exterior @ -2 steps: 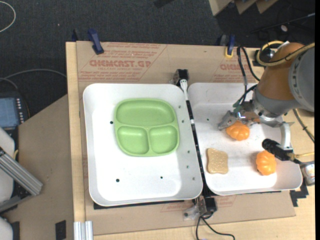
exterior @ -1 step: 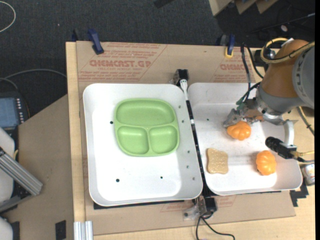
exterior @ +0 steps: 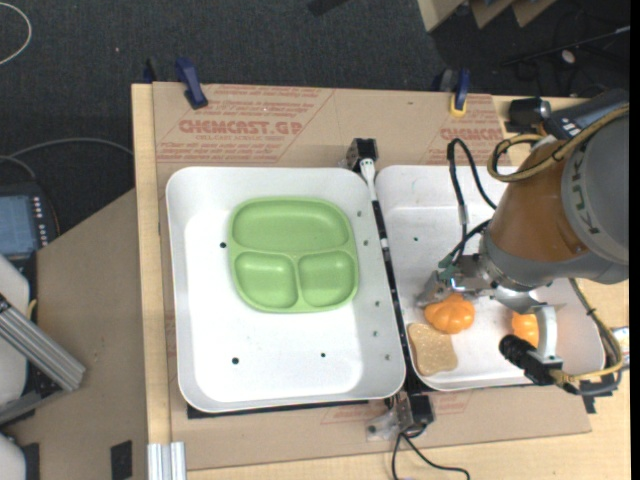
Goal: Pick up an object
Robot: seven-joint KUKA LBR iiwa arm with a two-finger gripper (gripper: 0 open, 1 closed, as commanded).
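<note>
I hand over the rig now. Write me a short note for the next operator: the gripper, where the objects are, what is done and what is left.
Gripper: low in the right bin, just above the orange round object. Whether its jaws are open or shut cannot be told from this view.
Objects: the orange round object lies in the right bin, with a tan bread-like slice beside it at the near-left corner. A second orange piece lies further right, partly hidden by the arm. A green divided tray sits in the left bin.
Done: nothing is visibly lifted.
Left: grasp one object and raise it.
</note>
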